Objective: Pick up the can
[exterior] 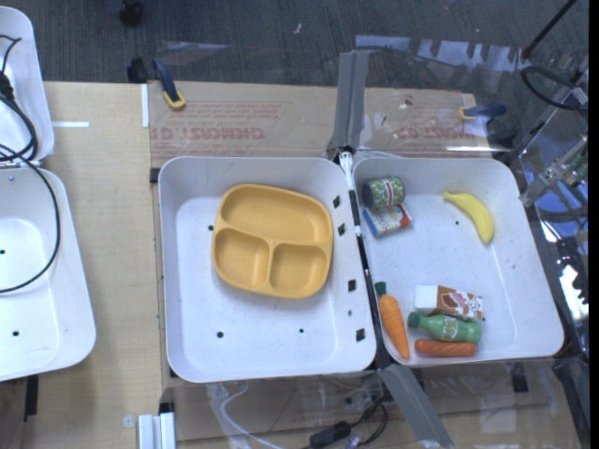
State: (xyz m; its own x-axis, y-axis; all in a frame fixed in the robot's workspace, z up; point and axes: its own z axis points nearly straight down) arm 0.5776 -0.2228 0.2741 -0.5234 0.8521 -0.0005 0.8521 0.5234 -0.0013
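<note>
The can [386,192] lies on its side in the right bin's [524,251] far-left corner, touching a small red-and-blue packet [387,219], well apart from the banana [471,215]. Likely light, rigid and slick, prone to rolling; best taken across its round body. Green label, print too small to read; the tool's state cannot be told.

Along the right edge we make out thin dark rods [564,15], looping black cables [543,90] and a pale metal bracket [573,168], all blurred behind a glare. We cannot tell whether any of this belongs to the arm, so we report no pose for it.
</note>
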